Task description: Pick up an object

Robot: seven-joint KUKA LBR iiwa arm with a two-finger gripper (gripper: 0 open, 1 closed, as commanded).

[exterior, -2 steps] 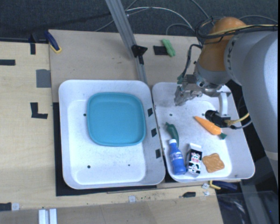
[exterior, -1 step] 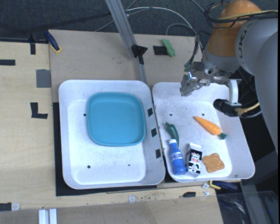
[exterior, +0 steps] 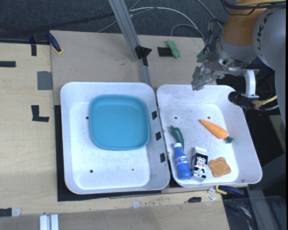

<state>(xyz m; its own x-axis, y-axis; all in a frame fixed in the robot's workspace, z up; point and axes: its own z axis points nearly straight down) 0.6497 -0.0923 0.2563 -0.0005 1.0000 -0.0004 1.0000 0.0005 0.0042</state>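
The right bin (exterior: pixel 240 128) holds an orange carrot (exterior: pixel 214 128), a green-handled tool (exterior: pixel 176 134), a blue bottle (exterior: pixel 182 162), a small black-and-white carton (exterior: pixel 199 163) and a tan cookie-shaped piece (exterior: pixel 219 166). My gripper (exterior: pixel 200 82) hangs over the bin's far rim, above and behind the carrot, well apart from every object. Nothing shows between its fingertips.
The left bin (exterior: pixel 77 143) carries a turquoise square plate (exterior: pixel 119 121). A grey metal pole (exterior: pixel 129 32) rises slantwise behind the bins. A green clip (exterior: pixel 173 49) and cables lie on the bench at the back.
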